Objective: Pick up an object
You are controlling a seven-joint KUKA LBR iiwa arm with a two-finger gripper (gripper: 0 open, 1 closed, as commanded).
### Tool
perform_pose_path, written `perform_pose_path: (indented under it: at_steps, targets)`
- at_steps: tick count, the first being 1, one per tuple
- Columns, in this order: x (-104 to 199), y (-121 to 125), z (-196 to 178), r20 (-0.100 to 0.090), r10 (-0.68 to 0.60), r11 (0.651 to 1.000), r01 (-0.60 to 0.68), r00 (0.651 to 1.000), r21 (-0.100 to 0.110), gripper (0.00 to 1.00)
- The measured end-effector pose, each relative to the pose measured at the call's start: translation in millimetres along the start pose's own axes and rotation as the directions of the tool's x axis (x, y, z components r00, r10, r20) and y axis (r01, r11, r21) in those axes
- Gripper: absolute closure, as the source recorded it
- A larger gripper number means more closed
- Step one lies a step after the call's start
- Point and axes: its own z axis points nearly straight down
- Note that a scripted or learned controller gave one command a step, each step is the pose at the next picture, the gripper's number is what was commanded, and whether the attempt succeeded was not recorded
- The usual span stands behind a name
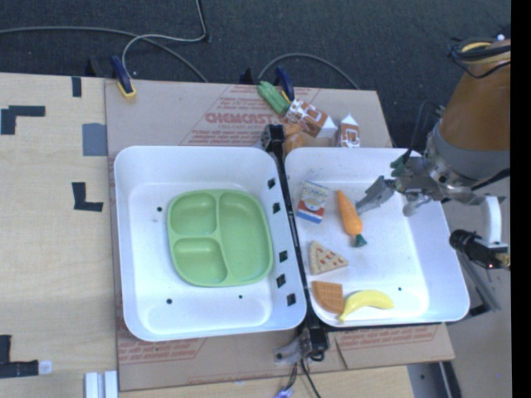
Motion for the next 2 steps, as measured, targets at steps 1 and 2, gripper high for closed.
perform_pose_path:
  at_steps: [1, 2]
  targets:
    - [-14.0, 59.7, 82.0, 0.001, 0.001, 1.0, -0.001, 1.0, 0.001, 0.0]
    - [-16.2, 85.3, 168.2, 0.001, -0.001, 1.0, 0.001, 1.0, -0.009, 0.0]
